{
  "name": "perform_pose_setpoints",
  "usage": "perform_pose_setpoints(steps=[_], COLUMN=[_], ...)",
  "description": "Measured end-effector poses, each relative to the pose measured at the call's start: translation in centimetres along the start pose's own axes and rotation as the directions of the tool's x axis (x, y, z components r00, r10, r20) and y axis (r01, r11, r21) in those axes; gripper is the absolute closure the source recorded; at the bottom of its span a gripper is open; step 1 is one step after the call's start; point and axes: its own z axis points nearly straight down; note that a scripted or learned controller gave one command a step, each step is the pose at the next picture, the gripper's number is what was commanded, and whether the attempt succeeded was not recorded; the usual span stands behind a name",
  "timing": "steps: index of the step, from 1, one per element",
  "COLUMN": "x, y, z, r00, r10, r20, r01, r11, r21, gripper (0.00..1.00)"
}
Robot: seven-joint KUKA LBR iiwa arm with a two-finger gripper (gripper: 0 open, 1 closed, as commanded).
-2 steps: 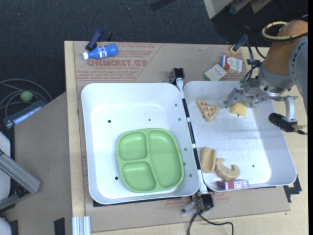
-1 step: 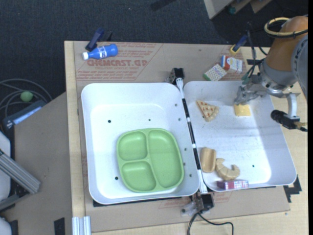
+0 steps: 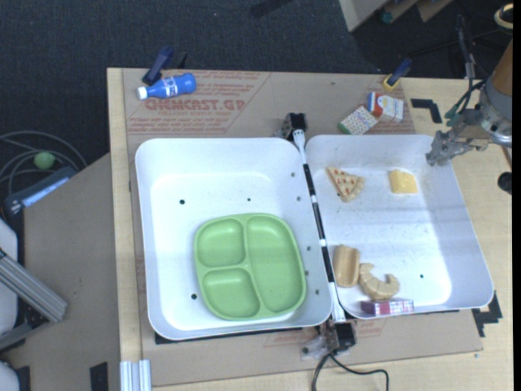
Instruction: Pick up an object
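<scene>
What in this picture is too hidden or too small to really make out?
- Gripper: small and dark at the right bin's far corner; finger state unclear.
- Arm: cut off by the right edge.
- Small cartons behind the bins: print too small to read.

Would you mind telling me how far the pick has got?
Nothing looks picked yet: the pizza slice, cheese, bread and croissant all lie in the right bin. The gripper is at that bin's far right corner. Approach, grasp and lift are all left.

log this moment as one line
gripper: over right bin's far right corner, holding nothing | nearest: cheese piece | green plate: left bin
</scene>
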Motion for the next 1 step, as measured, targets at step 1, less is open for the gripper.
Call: perform_pose_setpoints(steps=[1], x=[0.07], y=[-0.08], z=[0.20], r00=[1.000], r10=[0.000], r20=[-0.002], r01=[0.000], r11=[1.000], r21=[0.004], gripper=[0.00])
